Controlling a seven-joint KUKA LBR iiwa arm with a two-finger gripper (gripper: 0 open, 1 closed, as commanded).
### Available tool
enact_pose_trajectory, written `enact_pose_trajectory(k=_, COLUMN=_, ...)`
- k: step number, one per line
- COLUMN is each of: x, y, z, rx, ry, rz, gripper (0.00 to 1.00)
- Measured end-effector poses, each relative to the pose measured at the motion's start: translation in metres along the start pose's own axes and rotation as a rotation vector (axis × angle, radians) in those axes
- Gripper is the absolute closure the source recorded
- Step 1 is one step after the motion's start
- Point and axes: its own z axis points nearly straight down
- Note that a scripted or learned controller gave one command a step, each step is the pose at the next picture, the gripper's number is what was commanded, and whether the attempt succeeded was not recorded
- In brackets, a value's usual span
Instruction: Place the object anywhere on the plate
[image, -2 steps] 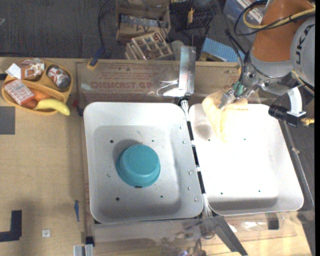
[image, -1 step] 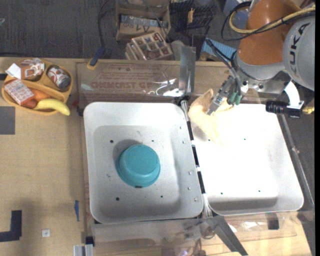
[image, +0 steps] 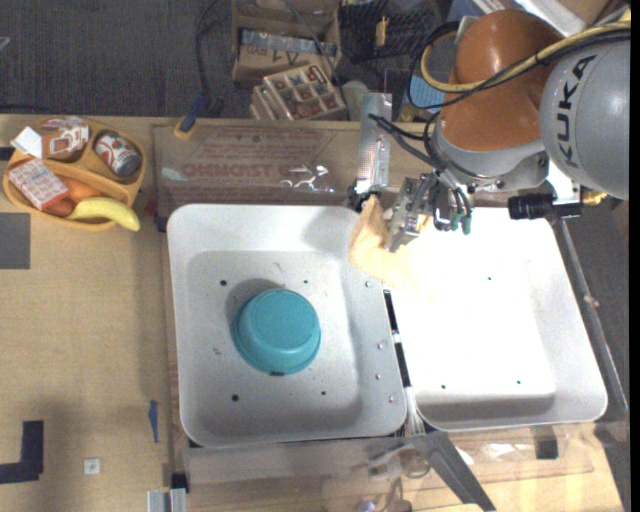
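Round teal plastic plate (image: 278, 330) upside down, centre of left white bin (image: 200, 260). Pincer (image: 408, 222) over right bin's (image: 560, 330) far-left corner, near flat pale-yellow object (image: 372, 250), likely for pickup; grip state unclear.

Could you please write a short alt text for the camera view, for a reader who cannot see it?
A grey KUKA arm's gripper hangs over the inner edges of two shallow white bins, at a pale tan object. A round teal plate lies upside down in the left bin.
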Motion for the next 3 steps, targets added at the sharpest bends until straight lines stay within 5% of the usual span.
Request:
enact_pose_trajectory(k=1, x=0.03, y=0.047, z=-0.012, rx=0.0, ry=0.0, rz=-0.21, gripper=1.0)
enact_pose_trajectory(k=2, x=0.058, y=0.091, z=-0.008, rx=-0.001, ry=0.0, rz=-0.213, gripper=1.0)
enact_pose_trajectory(k=3, x=0.058, y=0.091, z=-0.008, rx=-0.001, ry=-0.001, rz=-0.213, gripper=0.0)
